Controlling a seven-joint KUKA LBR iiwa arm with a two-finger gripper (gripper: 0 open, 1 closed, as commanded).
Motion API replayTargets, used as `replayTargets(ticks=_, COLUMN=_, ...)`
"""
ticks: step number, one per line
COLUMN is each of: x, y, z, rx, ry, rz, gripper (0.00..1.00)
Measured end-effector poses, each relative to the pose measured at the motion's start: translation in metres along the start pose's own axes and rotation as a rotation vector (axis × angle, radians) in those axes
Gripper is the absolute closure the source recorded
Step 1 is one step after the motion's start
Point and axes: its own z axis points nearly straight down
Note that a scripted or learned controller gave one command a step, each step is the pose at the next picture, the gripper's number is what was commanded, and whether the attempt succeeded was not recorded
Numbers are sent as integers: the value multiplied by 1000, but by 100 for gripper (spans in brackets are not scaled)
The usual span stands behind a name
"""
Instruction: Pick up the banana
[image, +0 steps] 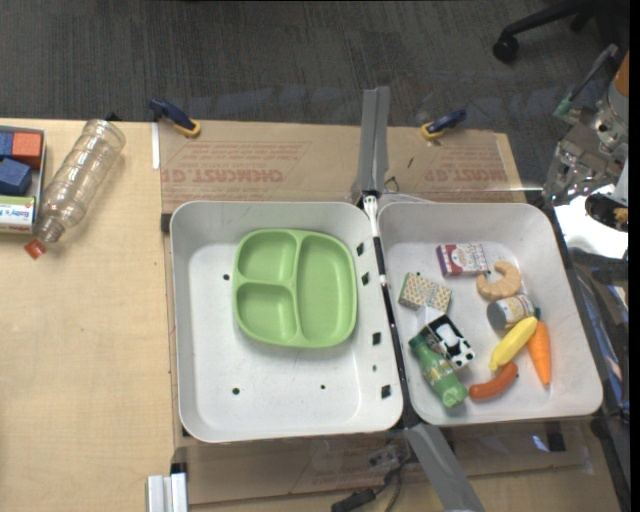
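Sausage (493, 384), carrot (541, 353) and can (508, 311) crowd the banana (512, 341) in the right bin (570, 260), well below and left of the claw (585, 150), whose opening I cannot tell. Descending there likely snags a neighbour instead.

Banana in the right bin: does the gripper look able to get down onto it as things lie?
Probably yes. The banana lies uncovered from above, but the carrot, sausage and a can crowd it, leaving the gripper little finger room.
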Motion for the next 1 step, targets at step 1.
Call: replayTargets(ticks=1, x=-2, y=1, z=27, rx=2, ry=-1, rz=-103, gripper=100)
